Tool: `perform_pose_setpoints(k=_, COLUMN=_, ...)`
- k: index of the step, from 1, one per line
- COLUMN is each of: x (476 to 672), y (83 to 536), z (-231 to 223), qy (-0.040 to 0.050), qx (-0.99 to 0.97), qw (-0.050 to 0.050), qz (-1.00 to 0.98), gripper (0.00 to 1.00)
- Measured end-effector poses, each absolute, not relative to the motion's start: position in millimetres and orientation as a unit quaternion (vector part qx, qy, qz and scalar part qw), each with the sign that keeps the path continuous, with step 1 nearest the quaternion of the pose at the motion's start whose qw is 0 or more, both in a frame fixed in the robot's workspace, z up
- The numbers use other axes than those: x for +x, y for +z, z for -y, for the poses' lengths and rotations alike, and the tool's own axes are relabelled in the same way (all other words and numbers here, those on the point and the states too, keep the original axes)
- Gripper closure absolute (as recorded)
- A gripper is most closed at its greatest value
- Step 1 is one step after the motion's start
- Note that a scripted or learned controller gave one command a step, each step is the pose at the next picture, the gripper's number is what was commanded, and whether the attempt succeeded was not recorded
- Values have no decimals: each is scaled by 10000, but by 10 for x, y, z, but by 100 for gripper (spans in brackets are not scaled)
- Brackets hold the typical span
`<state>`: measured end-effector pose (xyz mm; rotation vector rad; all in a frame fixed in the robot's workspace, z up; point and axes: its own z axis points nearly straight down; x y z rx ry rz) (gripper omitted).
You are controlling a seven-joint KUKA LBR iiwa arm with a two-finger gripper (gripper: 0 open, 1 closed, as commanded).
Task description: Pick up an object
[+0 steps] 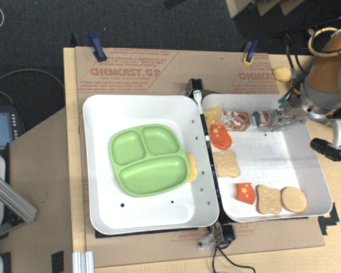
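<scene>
The right bin (298, 152) holds several toy foods. Along its far wall lie a pale yellow piece (213, 115), a red-and-white packet (236, 120) and a small red-and-white item (261, 118). An orange-red round piece (220, 136) and a tan cracker (228, 164) sit near the left wall. At the near side, a red cube (245, 193), a bread slice (268, 199) and a round biscuit (294, 199) form a row. My gripper (277, 118) hangs low at the bin's far right, right beside the small red-and-white item. Nothing is visibly held.
In the left bin (96, 152) lies a green divided plate (149, 159), with a yellow piece (191, 168) at its right edge. A yellow object (282, 74) rests on the cardboard behind the right bin. The arm's orange band (325, 75) rises at the far right.
</scene>
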<state>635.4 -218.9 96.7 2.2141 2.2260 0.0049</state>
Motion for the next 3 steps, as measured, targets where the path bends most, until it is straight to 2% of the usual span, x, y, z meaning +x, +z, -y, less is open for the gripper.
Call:
perform_pose_setpoints(k=1, x=6033, y=1892, z=1745, qy=7, qx=7063, qw=2, qz=-7079, gripper=100)
perform_pose_setpoints(k=2, x=6044, y=1856, z=1762, qy=2, qx=7066, qw=3, qz=-7076, gripper=0)
perform_pose_setpoints(k=3, x=4727, y=1813, z=1158, qy=-21, qx=7072, qw=-65, qz=-7070, gripper=0)
